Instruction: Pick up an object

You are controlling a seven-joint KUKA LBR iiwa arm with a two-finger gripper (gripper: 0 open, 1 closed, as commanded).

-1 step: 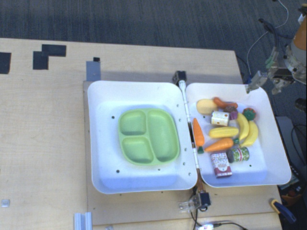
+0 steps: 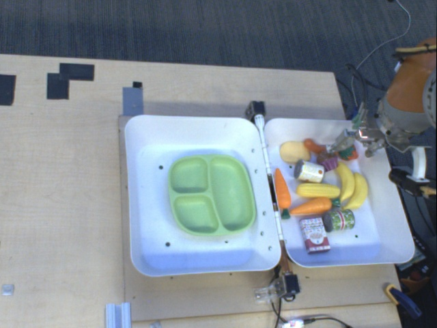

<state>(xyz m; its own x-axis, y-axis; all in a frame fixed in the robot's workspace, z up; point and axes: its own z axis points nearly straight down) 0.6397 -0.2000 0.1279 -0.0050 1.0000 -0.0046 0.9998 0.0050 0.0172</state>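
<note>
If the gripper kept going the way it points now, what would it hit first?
The gripper points down and leftward into the right bin. First in line looks to be the purple toy beside the small red piece, with the bananas just beyond. Depth is unclear from this slant, so that is tentative.

Place: I am working in a robotics lab.
Counter (image 2: 61,203): plain wood, carrying two white bins (image 2: 153,251) bolted side by side.
Floor: grey carpet (image 2: 205,16) is lying beyond.
Cables (image 2: 382,39): trailing loose around me.
</note>
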